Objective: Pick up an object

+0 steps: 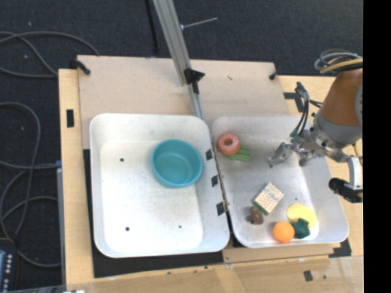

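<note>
In the camera view, your jaws [280, 155] hang spread and empty over the right white plastic bin [330, 188]. Below them lies the small chequered cardboard box [268, 198]: light, stiff, flat-sided; pinch it across its narrow faces.

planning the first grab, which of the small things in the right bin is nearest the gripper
The patterned block, alone mid-bin below the gripper. The pink ring sits farther off at the bin's left edge; the orange ball lies at the bottom edge.

robotics lab: bench [146, 84] with white bins [110, 182], floor cables [24, 47]
</note>
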Tool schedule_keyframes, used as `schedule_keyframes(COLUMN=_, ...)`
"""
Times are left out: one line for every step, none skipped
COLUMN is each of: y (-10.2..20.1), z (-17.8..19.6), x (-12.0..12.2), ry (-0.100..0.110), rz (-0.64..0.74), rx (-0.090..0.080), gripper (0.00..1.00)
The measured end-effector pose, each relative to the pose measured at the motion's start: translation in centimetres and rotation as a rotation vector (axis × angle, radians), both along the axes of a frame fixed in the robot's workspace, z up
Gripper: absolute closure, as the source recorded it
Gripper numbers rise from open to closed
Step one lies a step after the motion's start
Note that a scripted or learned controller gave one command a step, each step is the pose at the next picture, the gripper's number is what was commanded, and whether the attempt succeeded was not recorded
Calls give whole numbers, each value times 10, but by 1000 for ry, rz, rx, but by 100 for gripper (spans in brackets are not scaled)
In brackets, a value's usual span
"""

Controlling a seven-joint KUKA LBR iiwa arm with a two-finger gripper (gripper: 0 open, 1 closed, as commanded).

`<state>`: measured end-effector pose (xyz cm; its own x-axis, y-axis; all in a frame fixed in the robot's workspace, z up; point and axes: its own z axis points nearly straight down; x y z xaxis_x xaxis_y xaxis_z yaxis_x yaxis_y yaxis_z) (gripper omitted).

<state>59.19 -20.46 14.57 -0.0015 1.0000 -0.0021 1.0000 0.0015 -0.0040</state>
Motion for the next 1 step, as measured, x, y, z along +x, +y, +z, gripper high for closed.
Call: schedule_keyframes(y=-2, z=-47, x=-1, ry=-1, rz=-2, rx=-1, gripper=0)
